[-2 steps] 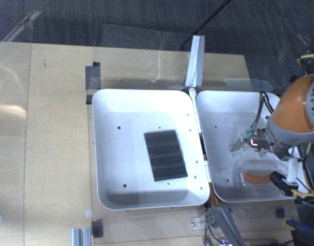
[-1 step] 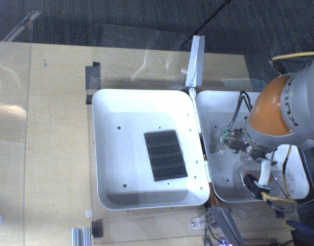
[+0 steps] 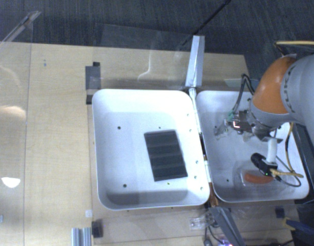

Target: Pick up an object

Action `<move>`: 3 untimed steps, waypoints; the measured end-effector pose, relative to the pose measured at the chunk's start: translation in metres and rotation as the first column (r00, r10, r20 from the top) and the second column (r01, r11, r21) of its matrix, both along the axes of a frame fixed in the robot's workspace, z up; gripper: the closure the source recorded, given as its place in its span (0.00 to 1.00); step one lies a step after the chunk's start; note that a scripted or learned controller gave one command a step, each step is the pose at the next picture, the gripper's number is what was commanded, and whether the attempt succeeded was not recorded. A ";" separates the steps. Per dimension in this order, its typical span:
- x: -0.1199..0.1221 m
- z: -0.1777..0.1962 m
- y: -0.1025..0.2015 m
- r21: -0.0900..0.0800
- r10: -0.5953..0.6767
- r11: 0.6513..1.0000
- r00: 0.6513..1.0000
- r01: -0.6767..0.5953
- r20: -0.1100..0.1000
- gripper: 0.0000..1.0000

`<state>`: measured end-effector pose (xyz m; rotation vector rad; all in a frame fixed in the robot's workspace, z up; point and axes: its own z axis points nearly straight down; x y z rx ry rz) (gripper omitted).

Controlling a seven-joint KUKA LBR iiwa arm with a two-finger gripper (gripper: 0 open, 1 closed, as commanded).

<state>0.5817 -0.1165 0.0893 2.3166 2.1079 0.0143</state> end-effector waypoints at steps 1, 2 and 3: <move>0.056 -0.001 0.020 0.000 0.065 0.998 0.998 -0.065 -0.004 0.00; 0.081 0.069 -0.085 -0.003 0.071 0.997 0.997 -0.071 -0.006 0.00; 0.019 -0.001 -0.049 -0.001 -0.004 1.000 1.000 0.004 -0.004 0.00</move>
